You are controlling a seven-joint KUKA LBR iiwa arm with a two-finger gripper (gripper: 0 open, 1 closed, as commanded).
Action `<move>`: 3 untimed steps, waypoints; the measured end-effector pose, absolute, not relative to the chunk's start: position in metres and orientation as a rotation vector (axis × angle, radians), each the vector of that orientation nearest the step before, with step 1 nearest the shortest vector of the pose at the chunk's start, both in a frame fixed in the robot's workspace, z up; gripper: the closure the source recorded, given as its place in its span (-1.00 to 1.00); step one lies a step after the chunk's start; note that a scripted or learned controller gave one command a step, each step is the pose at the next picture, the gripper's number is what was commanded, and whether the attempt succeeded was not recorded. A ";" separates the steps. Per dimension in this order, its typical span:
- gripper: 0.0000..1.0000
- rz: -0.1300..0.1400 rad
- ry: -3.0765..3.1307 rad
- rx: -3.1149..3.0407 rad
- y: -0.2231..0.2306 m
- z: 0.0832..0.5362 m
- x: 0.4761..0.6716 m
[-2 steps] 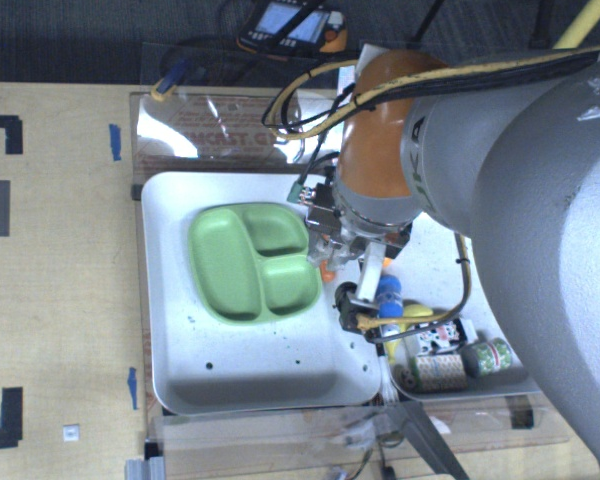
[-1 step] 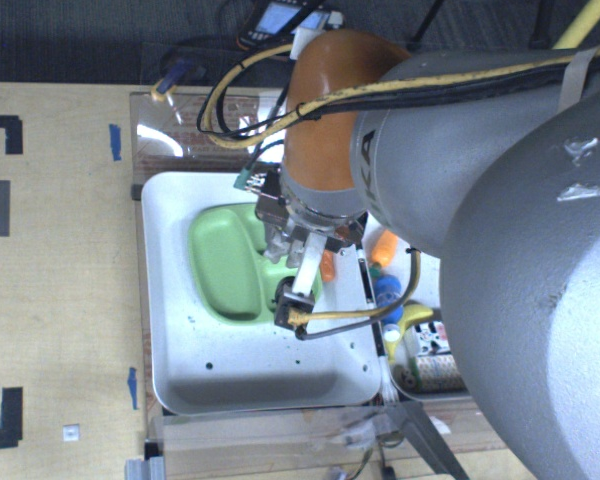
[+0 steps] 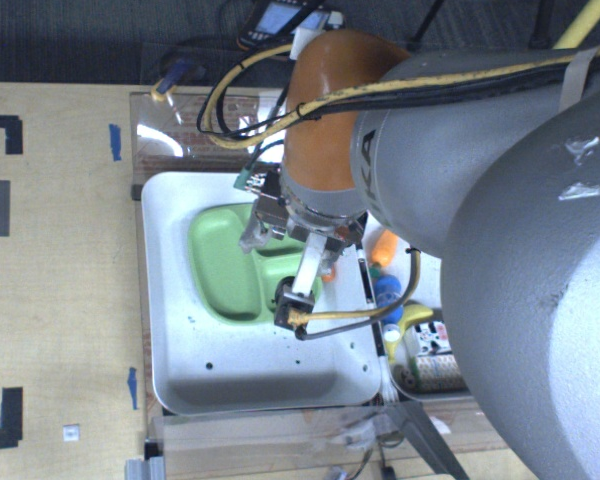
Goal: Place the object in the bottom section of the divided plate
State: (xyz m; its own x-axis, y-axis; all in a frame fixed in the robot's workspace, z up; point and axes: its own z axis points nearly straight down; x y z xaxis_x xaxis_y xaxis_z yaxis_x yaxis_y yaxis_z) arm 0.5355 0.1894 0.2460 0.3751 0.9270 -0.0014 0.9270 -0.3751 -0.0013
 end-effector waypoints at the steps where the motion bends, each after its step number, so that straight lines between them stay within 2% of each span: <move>1: -1.00 0.010 -1.464 -2.778 0.194 0.192 0.532; 2: 1.00 0.012 -1.470 -2.774 0.195 0.201 0.532; 3: -1.00 0.013 -1.470 -2.775 0.195 0.201 0.532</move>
